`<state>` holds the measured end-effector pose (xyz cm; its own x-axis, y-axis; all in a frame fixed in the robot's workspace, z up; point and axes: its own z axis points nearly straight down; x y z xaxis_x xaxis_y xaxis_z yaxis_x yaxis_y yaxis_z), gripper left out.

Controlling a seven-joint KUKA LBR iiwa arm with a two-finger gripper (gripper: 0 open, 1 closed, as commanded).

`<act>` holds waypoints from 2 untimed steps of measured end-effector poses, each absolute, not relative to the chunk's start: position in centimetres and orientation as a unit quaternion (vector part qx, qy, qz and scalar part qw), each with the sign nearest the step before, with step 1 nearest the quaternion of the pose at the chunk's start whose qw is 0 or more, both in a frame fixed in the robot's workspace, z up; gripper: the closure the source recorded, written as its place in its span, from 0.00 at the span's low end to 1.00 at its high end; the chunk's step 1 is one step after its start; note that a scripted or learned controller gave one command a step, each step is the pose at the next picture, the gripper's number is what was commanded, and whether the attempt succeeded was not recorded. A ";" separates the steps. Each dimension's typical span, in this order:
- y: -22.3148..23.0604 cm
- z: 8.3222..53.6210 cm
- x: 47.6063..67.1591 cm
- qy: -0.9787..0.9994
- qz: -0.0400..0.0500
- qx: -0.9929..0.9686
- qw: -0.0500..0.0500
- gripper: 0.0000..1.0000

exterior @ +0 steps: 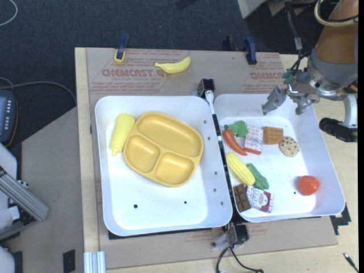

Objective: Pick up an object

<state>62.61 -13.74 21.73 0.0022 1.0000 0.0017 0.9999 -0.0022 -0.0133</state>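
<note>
Bench with two shallow white bins sitting side by side on a printed cardboard sheet.

Left bin (pixel 108 169) — holding a yellow divided tray (pixel 164 148), lying tilted across the middle, with a yellow bottle (pixel 120 132) resting against its left edge.

Right bin (pixel 327 169) — holding the small play-food items. A red chili (pixel 234 143) and a green leafy piece (pixel 239 128) are lying near the left wall; a white packet (pixel 253 138) and a tan toast slice (pixel 273 135) are sitting just beside them, with a chocolate-chip cookie (pixel 289 147) to the right. A corn cob (pixel 240 169) is lying diagonally lower down, touching a green vegetable (pixel 258 177). A chocolate bar (pixel 241 197) and a second red-and-white packet (pixel 260 199) are resting at the near edge. A red tomato (pixel 307 185) is sitting apart, toward the right wall.

A banana (pixel 174 66) is lying on the cardboard beyond the left bin.

Gripper (pixel 288 102) — hovering over the far edge of the right bin, fingers spread wide with nothing between them, above and apart from the toast slice and cookie.
</note>
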 end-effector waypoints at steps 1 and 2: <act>-13.7 22.5 62.9 -0.707 0.000 -0.707 0.000 0.00; -13.0 17.8 63.3 -0.708 0.001 -0.707 0.002 0.00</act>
